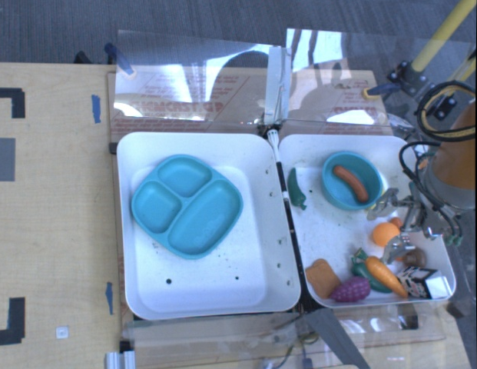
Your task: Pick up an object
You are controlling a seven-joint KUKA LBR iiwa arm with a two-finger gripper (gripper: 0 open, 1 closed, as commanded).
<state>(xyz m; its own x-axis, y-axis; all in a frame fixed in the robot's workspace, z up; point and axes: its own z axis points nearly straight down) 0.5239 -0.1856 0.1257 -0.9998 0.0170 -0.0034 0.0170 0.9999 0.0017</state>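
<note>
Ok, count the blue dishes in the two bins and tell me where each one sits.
2. The divided plate lies in the middle of the left bin. The small bowl, holding a sausage, sits at the back of the right bin.

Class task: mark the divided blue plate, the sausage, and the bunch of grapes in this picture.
divided blue plate [187,205], camera view, on its big compartment.
sausage [352,181], camera view, on its middle, inside the blue bowl.
bunch of grapes [350,290], camera view, on the purple cluster's centre.
</note>
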